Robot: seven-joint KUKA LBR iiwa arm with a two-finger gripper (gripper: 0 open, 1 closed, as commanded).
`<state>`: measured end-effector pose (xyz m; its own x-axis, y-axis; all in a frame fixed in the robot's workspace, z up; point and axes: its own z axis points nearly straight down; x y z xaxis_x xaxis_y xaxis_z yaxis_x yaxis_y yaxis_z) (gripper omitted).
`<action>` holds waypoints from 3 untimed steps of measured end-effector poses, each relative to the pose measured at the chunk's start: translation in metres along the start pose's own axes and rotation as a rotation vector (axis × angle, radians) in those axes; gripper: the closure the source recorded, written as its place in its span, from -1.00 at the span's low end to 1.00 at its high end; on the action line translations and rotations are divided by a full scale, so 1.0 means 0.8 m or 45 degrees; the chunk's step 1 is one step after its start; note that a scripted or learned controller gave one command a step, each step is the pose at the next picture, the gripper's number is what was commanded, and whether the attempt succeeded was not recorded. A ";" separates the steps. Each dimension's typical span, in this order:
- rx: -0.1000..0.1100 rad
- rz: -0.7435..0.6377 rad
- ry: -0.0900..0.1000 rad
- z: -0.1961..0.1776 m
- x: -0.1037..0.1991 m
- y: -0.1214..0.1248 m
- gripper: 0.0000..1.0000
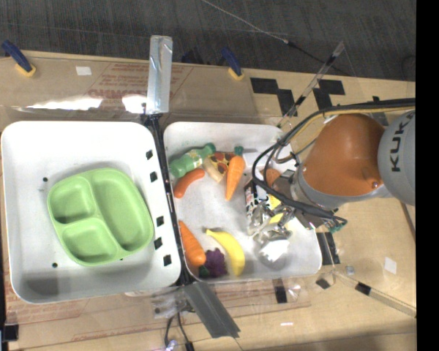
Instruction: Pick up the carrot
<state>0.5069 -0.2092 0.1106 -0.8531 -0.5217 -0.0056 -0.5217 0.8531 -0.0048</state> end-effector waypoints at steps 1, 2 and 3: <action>-0.007 -0.326 0.004 0.023 -0.066 -0.041 1.00; -0.014 -0.127 0.012 0.024 -0.062 -0.039 1.00; -0.014 -0.126 0.012 0.024 -0.062 -0.039 -1.00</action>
<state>0.5658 -0.2099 0.0917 -0.7972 -0.6037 0.0036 -0.6037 0.7972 0.0059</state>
